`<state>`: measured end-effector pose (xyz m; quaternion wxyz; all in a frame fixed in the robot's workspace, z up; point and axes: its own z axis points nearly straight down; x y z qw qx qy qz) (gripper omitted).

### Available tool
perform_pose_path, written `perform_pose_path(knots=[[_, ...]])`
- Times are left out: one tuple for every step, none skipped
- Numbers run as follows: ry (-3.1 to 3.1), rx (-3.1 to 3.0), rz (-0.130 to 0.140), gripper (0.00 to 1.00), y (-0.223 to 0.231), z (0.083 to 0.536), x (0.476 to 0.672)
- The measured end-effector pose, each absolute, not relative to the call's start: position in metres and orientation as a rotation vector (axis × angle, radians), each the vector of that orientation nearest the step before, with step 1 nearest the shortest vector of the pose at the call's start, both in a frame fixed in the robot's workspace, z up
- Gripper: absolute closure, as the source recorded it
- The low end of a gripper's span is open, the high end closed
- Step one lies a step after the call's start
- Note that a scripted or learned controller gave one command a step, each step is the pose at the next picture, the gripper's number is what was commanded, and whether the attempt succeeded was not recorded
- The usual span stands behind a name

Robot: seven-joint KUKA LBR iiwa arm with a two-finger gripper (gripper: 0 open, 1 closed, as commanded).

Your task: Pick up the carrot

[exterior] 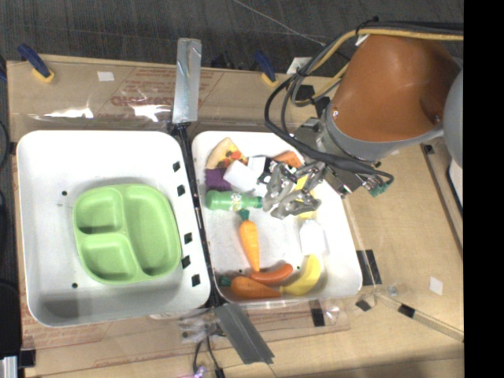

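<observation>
Orange carrot [250,244] lies just below-left of the gripper [288,197], untouched. Whether the gripper is clenched or released, I cannot tell. Bare bin floor [276,246] flanks the carrot.

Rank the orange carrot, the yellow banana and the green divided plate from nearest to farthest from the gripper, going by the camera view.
Measured from the gripper, above the right bin:
1. The orange carrot, just below-left of it in the right bin.
2. The yellow banana, farther down at that bin's lower edge.
3. The green divided plate, far off in the left bin.
</observation>
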<state>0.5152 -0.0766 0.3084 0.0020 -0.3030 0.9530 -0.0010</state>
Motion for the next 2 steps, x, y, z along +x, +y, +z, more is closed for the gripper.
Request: perform_pose_path(knots=[[2.76,-1.494,-0.002,1.0,-0.094,0.301,0.557],[2.546,-1.843,0.004,1.0,-0.129,0.237,0.531]])
